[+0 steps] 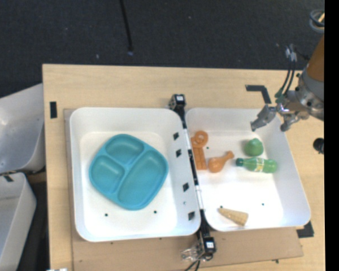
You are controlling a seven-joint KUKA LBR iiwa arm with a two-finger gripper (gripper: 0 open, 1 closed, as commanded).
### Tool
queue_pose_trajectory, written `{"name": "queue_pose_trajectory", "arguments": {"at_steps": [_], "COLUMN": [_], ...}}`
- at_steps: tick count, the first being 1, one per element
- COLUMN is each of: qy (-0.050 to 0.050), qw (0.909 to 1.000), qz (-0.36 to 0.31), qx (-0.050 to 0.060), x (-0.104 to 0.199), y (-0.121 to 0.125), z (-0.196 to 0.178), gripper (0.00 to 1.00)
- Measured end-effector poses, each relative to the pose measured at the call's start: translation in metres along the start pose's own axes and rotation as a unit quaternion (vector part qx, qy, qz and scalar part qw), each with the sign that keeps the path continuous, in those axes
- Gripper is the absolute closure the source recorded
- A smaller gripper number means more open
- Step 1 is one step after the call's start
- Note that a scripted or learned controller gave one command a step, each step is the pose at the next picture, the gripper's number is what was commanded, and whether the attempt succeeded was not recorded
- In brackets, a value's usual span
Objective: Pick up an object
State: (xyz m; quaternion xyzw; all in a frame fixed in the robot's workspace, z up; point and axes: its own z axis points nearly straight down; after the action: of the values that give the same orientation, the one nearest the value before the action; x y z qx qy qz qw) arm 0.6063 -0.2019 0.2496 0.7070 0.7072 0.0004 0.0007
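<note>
In the right bin [282, 199] lie several small objects: a green ball-like piece [253, 147], a green bottle [259, 164] on its side, an orange pear-shaped toy [220, 162], an orange wrench-like piece [199, 148] and a tan cone [234, 215]. My gripper [275, 119] hangs over the bin's far right corner, above and right of the green ball. Its two fingers are spread apart with nothing between them.
The left bin [85, 219] holds a teal divided plate [129, 171]. A black-clipped divider [187, 168] runs between the bins. A white container [11, 134] stands off the bench at the left. A cable [124, 18] crosses the dark floor behind.
</note>
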Motion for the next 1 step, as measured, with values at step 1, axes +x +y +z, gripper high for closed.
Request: {"name": "queue_pose_trajectory", "arguments": {"at_steps": [1], "qy": [-0.001], "qw": [1.0000], "qz": [0.000], "qx": [0.002], "x": [-0.0057], "y": [0.0076], "z": [0.0569], "gripper": [0.00]}}
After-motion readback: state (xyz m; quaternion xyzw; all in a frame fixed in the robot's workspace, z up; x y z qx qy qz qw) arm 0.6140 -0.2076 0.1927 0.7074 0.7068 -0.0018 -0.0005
